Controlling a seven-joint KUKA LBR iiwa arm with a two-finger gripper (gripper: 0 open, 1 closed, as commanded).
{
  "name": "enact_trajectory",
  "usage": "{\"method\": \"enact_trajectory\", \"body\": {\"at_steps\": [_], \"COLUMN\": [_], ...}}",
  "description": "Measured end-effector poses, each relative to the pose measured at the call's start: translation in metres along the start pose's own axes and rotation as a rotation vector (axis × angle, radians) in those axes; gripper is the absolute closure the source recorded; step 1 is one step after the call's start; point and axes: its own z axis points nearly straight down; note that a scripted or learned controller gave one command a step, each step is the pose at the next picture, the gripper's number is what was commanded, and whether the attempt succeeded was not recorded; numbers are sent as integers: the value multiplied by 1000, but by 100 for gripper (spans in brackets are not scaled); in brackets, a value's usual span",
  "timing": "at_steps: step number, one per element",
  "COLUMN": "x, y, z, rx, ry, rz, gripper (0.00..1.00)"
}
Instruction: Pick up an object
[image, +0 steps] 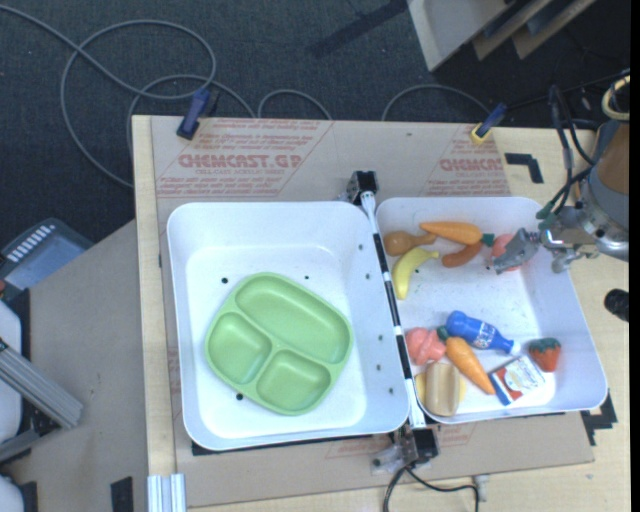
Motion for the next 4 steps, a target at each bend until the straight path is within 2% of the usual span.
{"method": "enact_trajectory", "body": {"at_steps": [1,2,3,4], "x": [8,4,44,4], "y": [68,97,29,99], "z": [119,121,124,125], "rx": [-9,56,2,31], "ry": [-1,28,1,18], "rz": [0,7,0,2], "gripper": [0,0,0,0]}}
